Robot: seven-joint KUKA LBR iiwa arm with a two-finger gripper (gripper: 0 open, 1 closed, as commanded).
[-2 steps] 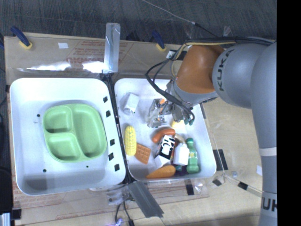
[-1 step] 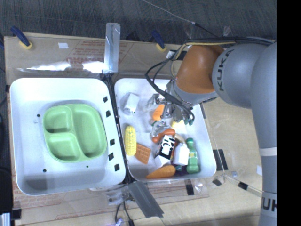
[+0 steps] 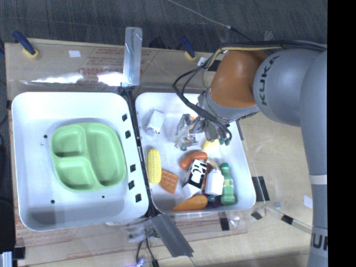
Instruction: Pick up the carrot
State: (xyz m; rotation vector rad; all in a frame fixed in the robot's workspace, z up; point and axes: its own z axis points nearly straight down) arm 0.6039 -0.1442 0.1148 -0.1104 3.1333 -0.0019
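The task's thing, a tapered orange plastic carrot (image 3: 191,203), is seen lying flat in the right-hand shallow white bin (image 3: 167,102), close against that bin's near wall. Its thick end points toward the bottles and its thin end toward the bin's divider side. A black-and-white printed carton (image 3: 196,174) lies just above it, and a white bottle (image 3: 213,182) and a green plastic bottle (image 3: 227,185) stand touching or nearly touching its thick end. A square brown waffle-like piece (image 3: 169,181) lies just beside its thin end, with a yellow corn cob (image 3: 153,166) beyond that.

The two-finger gripper (image 3: 189,131) is held over the far half of the same bin, well apart from the carrot, above a red-orange sausage-shaped piece (image 3: 193,159). Whether its jaws are apart or together cannot be told; the metal parts are blurred into the clutter beneath. Nothing is seen held.

The carrot is judged to be a light, hollow, stiff toy with a smooth, somewhat slippery skin, unlikely to be damaged by a firm pinch. Because of the taper, a grip near the tip is expected to squeeze out; the mid-body, slightly toward the thick end, is judged the better place, with the jaws closed across its width. Crowding is the main difficulty: little room is left between the carrot and the near wall on one side, and the carton on the other.

The left-hand white bin (image 3: 33,102) holds a green compartment plate (image 3: 88,156).
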